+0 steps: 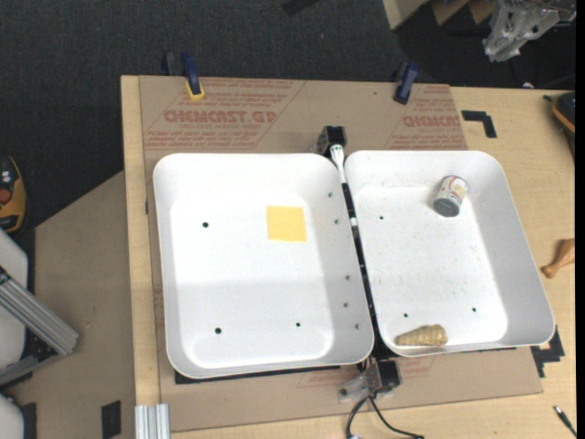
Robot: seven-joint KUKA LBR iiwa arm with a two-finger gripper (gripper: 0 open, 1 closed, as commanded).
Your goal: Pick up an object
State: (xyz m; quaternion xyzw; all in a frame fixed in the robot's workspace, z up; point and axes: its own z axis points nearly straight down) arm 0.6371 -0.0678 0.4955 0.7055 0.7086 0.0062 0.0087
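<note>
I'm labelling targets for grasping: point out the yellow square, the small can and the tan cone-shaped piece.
yellow square [286,224]: camera view, centre of its flat face.
small can [449,196]: camera view, middle of its side.
tan cone-shaped piece [421,337]: camera view, mid-body.

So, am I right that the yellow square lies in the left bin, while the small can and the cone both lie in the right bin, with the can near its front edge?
Not quite. The camera view shows the small can near the right bin's far edge; the cone lies near its front edge. The yellow square does lie in the left bin.
</note>
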